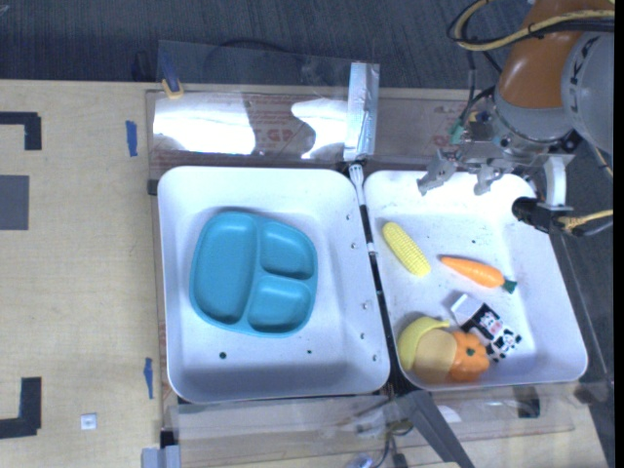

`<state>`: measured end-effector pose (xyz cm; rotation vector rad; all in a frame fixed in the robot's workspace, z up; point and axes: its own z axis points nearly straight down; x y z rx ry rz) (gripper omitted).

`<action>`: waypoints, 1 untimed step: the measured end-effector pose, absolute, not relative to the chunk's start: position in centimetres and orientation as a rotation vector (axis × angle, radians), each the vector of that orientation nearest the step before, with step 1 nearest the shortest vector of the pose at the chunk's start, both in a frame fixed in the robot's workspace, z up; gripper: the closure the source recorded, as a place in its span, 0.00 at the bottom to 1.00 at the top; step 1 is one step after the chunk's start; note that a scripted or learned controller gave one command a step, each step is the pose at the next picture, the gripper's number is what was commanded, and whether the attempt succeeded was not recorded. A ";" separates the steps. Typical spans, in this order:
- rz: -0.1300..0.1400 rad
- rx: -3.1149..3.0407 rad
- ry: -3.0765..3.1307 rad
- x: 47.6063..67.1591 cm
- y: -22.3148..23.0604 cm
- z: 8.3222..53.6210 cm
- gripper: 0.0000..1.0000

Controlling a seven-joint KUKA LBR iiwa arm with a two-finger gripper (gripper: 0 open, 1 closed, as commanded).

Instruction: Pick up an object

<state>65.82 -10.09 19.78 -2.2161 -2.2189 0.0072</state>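
The right bin (546,261) holds a yellow corn cob (405,249) at its left, an orange carrot (475,271) in the middle, and near the front a yellow-green fruit (422,337), an orange fruit (458,354) and a small black-and-white toy (492,328). My gripper (456,177) hangs over the back edge of the right bin, above and behind the corn and carrot. Its two grey fingers (434,175) are spread apart with nothing between them.
The left bin (195,188) holds a blue divided plate (255,272). A clear plastic wall (253,115) and a metal post (362,110) stand behind the bins. The arm's wrist (541,76) and yellow cables (497,13) crowd the upper right.
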 end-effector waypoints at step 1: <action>0.007 -1.940 -2.460 57.0 -14.7 10.5 0.00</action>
